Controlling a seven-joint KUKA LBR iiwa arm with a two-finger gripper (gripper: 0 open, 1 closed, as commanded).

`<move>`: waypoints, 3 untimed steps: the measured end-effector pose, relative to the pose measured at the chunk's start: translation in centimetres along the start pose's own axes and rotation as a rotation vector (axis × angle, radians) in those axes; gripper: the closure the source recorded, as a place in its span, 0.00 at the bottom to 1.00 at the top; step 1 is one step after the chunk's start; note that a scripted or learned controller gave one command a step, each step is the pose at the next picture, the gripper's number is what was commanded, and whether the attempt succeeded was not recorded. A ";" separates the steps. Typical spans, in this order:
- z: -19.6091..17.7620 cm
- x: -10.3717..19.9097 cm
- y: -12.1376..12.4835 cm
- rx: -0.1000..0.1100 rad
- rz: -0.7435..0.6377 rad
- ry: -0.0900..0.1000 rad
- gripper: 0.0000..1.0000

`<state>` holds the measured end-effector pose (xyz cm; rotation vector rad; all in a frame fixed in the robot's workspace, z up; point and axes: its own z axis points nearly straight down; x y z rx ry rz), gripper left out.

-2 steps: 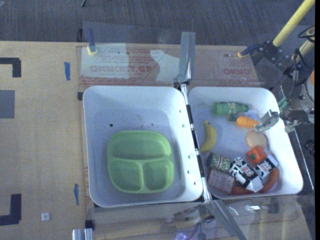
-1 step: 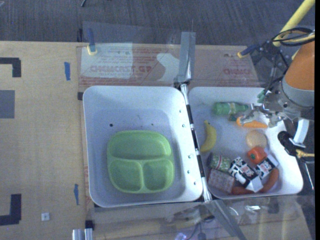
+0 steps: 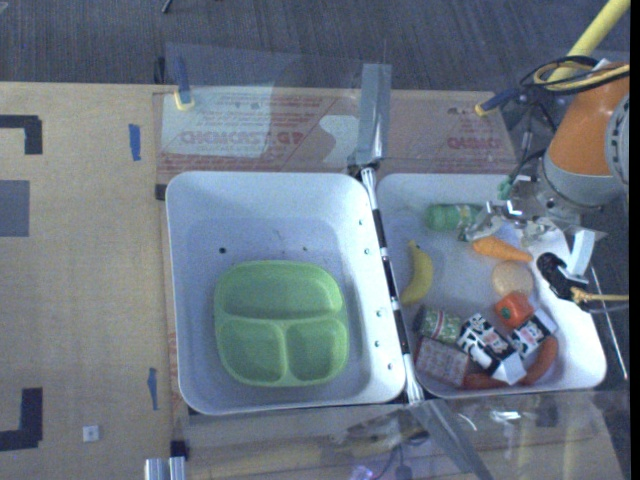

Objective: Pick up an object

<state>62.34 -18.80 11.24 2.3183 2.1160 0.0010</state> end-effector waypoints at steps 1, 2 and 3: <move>2.6 -1.0 -0.9 0.002 -0.008 0.002 0.00; 1.5 -1.0 -0.8 -0.002 -0.009 0.001 1.00; -11.3 3.6 -3.2 0.002 0.165 0.000 1.00</move>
